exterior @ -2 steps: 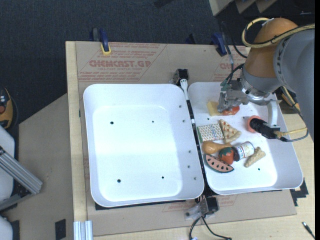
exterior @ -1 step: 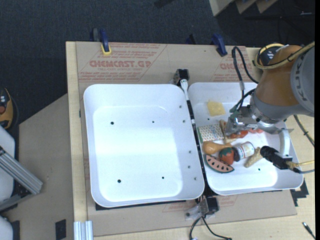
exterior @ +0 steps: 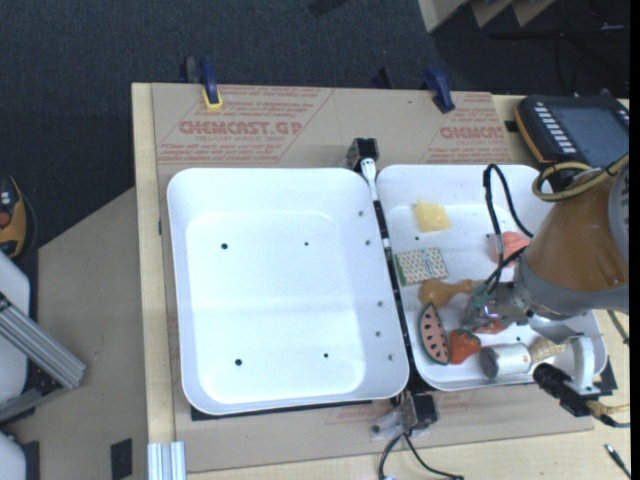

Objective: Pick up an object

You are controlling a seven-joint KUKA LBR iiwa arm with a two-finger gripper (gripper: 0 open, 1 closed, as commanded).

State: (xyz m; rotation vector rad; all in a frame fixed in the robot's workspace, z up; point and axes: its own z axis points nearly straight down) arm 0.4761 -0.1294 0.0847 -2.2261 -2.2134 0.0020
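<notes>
Brown board is covering the table (exterior: 300, 118), with two white bins sitting side by side on it. I am seeing the left bin (exterior: 285, 283) beside the right bin (exterior: 455, 183), which is holding a yellow block (exterior: 432, 216), a patterned card (exterior: 420, 264), a melon slice (exterior: 433, 333) and a red toy (exterior: 463, 347). My hand (exterior: 487, 313) is hanging just above the red toy; I cannot tell its grip.

Blue clamps (exterior: 437, 89), black tablet (exterior: 577, 128), aluminium rail (exterior: 40, 340)
</notes>
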